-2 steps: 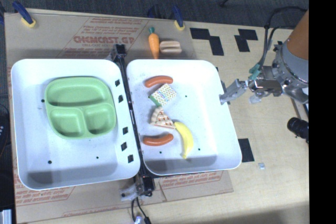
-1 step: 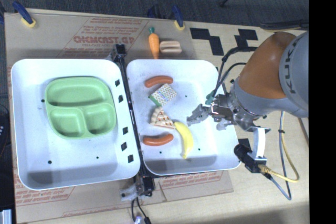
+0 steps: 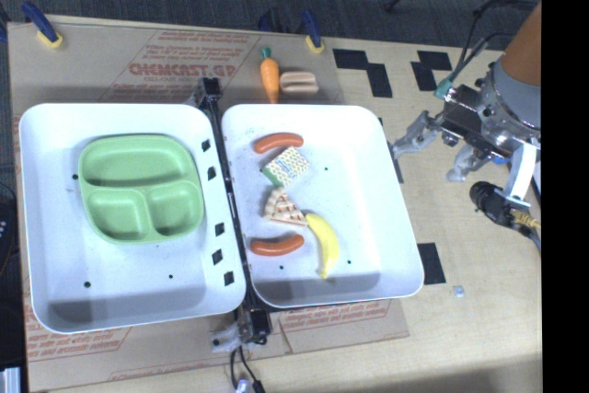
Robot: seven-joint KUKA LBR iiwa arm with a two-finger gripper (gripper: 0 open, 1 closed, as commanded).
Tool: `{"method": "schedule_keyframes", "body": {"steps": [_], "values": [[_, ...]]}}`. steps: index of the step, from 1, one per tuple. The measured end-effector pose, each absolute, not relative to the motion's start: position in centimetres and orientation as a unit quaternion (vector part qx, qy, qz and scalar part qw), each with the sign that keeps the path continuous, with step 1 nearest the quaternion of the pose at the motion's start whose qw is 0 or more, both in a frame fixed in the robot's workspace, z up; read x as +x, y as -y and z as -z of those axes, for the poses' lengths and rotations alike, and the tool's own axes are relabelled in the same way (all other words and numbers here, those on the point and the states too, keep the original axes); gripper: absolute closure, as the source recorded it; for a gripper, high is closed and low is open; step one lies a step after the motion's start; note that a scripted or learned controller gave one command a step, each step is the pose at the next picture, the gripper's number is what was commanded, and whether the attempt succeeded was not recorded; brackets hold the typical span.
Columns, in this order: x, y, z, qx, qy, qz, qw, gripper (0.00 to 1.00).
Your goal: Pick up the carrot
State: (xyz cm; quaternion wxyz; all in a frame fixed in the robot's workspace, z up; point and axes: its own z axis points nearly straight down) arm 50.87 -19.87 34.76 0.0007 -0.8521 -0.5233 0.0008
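Orange and untouched, the carrot (image 3: pixel 269 76) lies on the bench just beyond the right bin's (image 3: pixel 391 198) far rim, touching a small bun (image 3: pixel 298 84). The gripper (image 3: pixel 434 149) hangs off that bin's right edge, well apart from the carrot, fingers spread and holding nothing. So the pick hasn't begun: reach, grasp and lift all remain. By count: two bins, one green tray (image 3: pixel 141 188) in the left one; in the right, two sausages (image 3: pixel 278 142), one banana (image 3: pixel 322 243), one waffle wedge (image 3: pixel 284 208), one speckled block (image 3: pixel 287 167).

Carrot (image 3: pixel 269 76) — hot dog bun (image 3: pixel 298 84) (touching) crowds it.
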Motion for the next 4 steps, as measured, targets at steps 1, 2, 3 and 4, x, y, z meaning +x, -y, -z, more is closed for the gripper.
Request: {"method": "schedule_keyframes", "body": {"steps": [1,2,3,4], "values": [[49.0,19.7,-22.5,-0.905,0.426,-0.0016,0.003,0.0],[47.6,14.2,-17.6,-0.881,0.473,-0.0019,0.002,0.0],[54.7,13.8,-30.1,-0.906,0.423,-0.0008,0.001,0.0],[49.1,14.6,-31.5,-0.886,0.463,-0.0014,0.002,0.0]]}}
